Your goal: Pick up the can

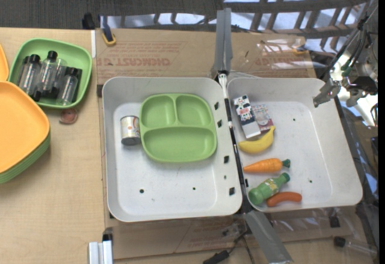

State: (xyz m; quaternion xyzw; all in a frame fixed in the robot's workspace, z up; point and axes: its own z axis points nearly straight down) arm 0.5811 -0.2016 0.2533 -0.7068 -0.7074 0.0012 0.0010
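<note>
A: Colours around the green tray (178, 127)?
B: Silver can (130, 130) on its left, both in a white bin (162, 199).
A: To its right?
B: Yellow banana (257, 142), orange carrot (263, 166), black-and-white spotted carton (245, 116).

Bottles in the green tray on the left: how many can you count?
4 bottles, lying side by side in the green tray left of the bins: far left, next, third, far right. More could be hidden beneath.

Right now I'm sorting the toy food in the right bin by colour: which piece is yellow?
The banana, curved, lying just below the milk carton. The carrot is orange, the bottle green.
</note>
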